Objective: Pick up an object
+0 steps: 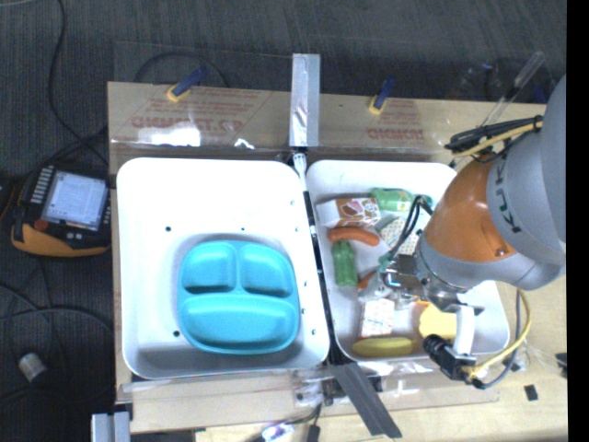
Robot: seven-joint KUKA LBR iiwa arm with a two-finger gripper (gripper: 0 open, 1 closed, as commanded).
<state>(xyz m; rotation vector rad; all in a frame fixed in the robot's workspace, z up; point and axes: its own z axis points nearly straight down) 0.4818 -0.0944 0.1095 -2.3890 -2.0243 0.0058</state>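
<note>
The gripper (398, 279) hangs low in the right bin (324, 247), reaching for something; its grip state I cannot tell. Just below it lies a white packet (377, 319) (a banana (383, 346) further below). Next it needs a firm hold, then a lift.

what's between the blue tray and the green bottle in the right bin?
In the camera view, from the blue tray rightward: bare floor of the left bin, then the two bins' adjoining walls, then the green bottle just inside the right bin.
</note>
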